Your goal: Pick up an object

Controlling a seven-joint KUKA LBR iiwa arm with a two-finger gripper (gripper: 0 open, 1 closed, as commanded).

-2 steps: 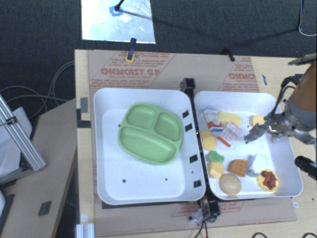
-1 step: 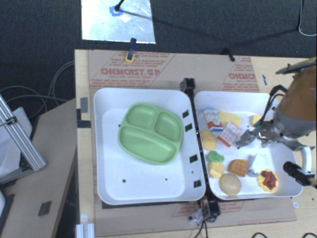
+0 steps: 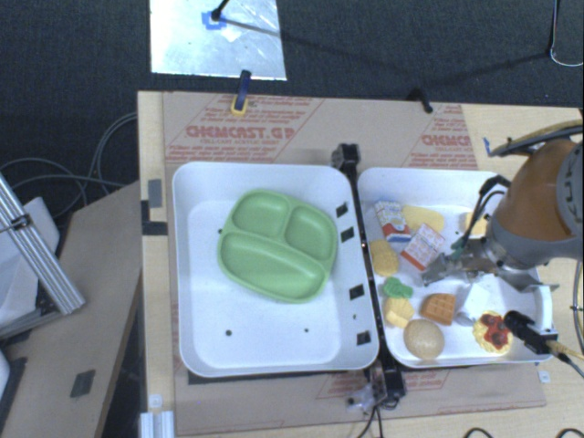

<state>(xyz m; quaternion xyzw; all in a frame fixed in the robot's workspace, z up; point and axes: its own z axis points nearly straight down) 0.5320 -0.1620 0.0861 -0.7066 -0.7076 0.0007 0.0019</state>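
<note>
Progress is looking early: nothing is showing between the fingers, and every object in the shallow white right-hand bin (image 3: 370, 245) is lying on its floor. The grey arm with the orange band (image 3: 546, 210) is reaching in from the right edge of the frame, and its gripper (image 3: 449, 267) is hanging low over the middle of that bin, pointing left. I cannot tell whether the fingers are open or closed; they are merging into a dark blur against the bin floor.

Candidates for the pick are sitting close around the tip. A red-and-white crinkled packet (image 3: 422, 245) is lying just up and left of it, an orange waffle-like square (image 3: 438, 307) is just below, and a green leafy toy (image 3: 397, 288) is near on the left. A round beige bun-shaped toy (image 3: 423, 338) is resting toward the lower edge of the bin, and a yellow-and-red toy (image 3: 493, 332) is lying at lower right. Lowering, closing and lifting all seem to be remaining.

The shallow white left-hand bin (image 3: 196, 272) is holding a pale green divided plastic plate (image 3: 276, 245) at centre frame, well apart from the gripper.

The arm's bulk is covering the right part of the right bin, so anything under it is hidden. The small items at the bin's upper left are too blurred to name.
</note>
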